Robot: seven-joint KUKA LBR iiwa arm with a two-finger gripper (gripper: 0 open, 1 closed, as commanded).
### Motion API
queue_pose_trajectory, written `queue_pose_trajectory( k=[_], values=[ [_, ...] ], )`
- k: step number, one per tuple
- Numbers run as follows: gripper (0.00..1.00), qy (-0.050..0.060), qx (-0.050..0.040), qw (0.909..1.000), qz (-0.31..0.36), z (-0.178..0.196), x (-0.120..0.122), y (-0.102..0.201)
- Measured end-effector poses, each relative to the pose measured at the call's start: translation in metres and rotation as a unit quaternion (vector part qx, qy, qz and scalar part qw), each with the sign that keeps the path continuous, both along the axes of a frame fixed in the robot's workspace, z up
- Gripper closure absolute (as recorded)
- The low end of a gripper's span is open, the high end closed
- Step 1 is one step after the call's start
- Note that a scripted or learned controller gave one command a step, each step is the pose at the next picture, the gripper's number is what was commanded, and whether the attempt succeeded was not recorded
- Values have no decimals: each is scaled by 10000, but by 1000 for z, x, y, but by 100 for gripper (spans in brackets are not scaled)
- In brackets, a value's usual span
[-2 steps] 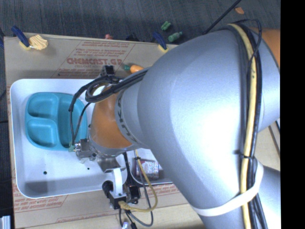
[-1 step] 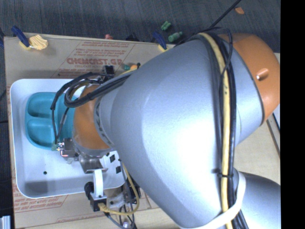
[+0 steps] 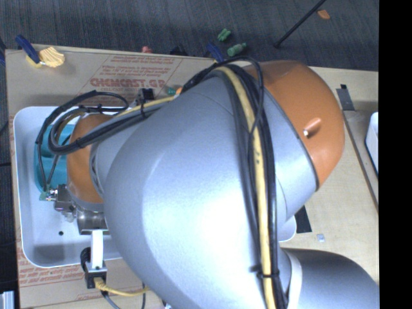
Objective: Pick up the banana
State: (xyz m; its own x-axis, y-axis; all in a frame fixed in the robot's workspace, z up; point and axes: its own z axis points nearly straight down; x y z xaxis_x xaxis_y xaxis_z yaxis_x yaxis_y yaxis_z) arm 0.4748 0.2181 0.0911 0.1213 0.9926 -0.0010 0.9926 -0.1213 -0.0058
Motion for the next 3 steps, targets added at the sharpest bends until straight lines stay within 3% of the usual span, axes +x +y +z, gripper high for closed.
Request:
queue_pose_trajectory(
  k=[1,2,3],
  values=[
    [100,-11,1,10000,65,99,1,-72],
    [0,-3,3,10000,67,98,1,-72],
    [0,-32,1,9982,591,240,44,-159]
  ],
)
